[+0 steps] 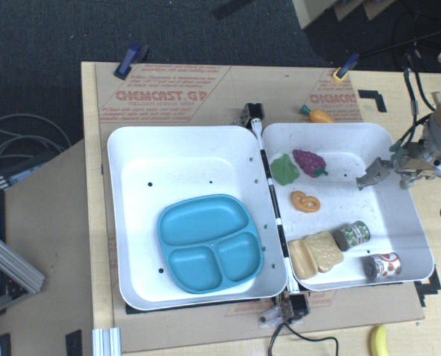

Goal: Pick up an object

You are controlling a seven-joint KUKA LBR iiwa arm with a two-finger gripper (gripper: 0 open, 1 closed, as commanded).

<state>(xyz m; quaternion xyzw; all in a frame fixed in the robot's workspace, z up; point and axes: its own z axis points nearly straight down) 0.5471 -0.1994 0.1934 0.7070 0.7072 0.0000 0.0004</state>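
The right bin [399,206] holds a purple grape bunch [309,162], a green leafy piece [283,170], an orange pretzel [305,202], two tan bread slices [317,254], a green can [353,234] and a red-and-white can [384,265]. My gripper [387,178] hangs over the bin's right side, above its bare floor. Its fingers are open with nothing between them. The grapes lie well to its left, and the green can lies below it in the view.
A blue divided plate [209,242] lies in the left bin [131,199]. An orange toy carrot [321,115] rests on the board behind the right bin. A yellow item [378,341] lies at the bench's front. Clamps [131,59] hold the board's back edge.
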